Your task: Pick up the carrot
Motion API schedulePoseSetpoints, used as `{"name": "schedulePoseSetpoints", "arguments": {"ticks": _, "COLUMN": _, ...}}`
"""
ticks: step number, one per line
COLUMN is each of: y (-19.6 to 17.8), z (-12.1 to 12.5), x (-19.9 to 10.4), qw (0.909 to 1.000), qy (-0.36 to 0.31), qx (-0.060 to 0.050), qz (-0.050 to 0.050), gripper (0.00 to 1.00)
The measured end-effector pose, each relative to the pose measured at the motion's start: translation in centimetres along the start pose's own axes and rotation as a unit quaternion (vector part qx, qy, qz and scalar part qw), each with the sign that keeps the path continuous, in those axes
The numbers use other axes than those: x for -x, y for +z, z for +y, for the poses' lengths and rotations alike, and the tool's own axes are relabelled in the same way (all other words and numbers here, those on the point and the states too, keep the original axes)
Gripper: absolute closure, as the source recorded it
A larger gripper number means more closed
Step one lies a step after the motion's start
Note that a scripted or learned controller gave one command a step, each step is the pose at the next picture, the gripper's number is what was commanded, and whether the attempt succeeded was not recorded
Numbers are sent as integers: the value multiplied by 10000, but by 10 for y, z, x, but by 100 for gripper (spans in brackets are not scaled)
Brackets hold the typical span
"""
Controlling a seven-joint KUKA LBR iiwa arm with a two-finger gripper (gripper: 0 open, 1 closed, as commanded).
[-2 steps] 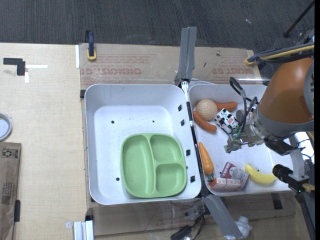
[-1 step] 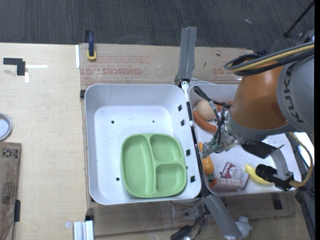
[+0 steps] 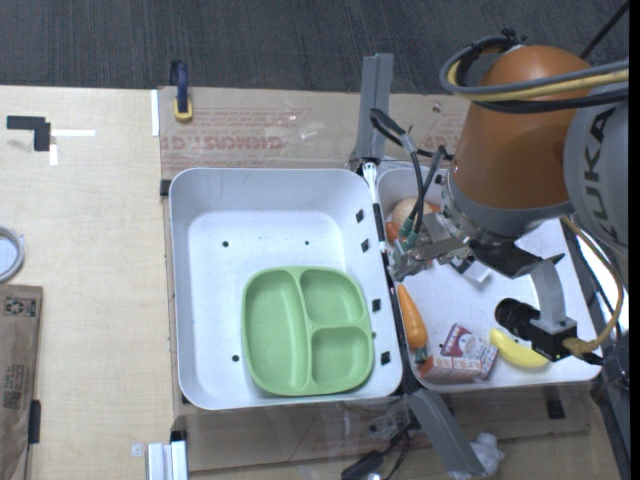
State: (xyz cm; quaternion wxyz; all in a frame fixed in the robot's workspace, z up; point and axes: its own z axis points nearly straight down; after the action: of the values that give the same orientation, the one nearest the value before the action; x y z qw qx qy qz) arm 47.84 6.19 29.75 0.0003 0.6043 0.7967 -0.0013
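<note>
The carrot (image 3: 410,318) lies in the right bin (image 3: 560,373) tight against its left wall, just below the claw (image 3: 405,253). Whether the claw is apart or together I cannot tell. A finger may strike that wall and slip off.

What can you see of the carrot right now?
The carrot is orange, smooth and plastic-looking, with a green tip at its lower end. It lies lengthwise along the left wall of the right bin, just below the end effector. A red and white packet sits close by its lower end. Whether they touch is unclear.
</note>
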Motion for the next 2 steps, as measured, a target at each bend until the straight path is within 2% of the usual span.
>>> {"name": "schedulePoseSetpoints", "arguments": {"ticks": 1, "y": 87, "z": 1, "x": -7, "qw": 9974, "qy": -723, "qx": -11, "qz": 7, "gripper": 100}}
{"name": "schedulePoseSetpoints", "arguments": {"ticks": 2, "y": -18, "z": -8, "x": 28, "qw": 9972, "qy": -753, "qx": 4, "qz": 0, "gripper": 100}}
